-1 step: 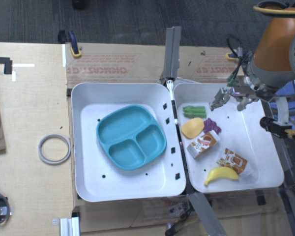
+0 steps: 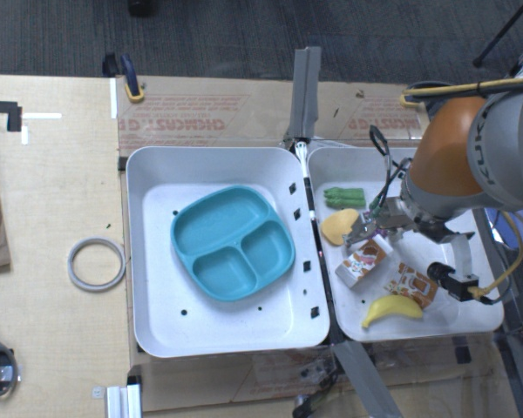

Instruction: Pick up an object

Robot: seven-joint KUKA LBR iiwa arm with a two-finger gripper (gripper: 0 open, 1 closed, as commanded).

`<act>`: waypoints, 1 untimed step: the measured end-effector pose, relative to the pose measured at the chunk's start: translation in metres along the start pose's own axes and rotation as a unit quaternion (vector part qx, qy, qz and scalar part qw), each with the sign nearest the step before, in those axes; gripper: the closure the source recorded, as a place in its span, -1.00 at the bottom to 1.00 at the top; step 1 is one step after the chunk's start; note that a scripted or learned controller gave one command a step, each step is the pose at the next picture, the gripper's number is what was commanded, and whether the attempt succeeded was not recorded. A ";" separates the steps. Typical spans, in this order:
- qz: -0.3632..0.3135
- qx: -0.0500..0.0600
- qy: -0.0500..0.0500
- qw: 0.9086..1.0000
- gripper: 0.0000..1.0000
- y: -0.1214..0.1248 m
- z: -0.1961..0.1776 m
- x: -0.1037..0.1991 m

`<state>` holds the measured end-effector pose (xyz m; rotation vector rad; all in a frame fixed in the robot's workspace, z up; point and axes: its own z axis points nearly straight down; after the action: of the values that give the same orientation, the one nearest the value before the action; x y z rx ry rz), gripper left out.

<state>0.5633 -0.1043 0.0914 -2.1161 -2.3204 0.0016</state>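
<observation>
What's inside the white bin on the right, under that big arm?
The right bin holds a banana, a small carton, an orange packet, a green item and a pale yellow piece. The arm covers the bin's far right part.

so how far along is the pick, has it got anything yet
Done: the arm has reached into the right bin, and the gripper sits low among the items, by the small carton and the yellow round piece. In hand: nothing visibly lifted. Left: a clear grasp and a lift; the banana, green item and orange packet lie untouched.
</observation>
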 end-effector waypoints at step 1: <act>0.002 0.000 0.000 1.000 1.00 0.000 -0.009 -0.001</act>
<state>0.5633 -0.1058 0.1002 -2.1208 -2.3160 0.0021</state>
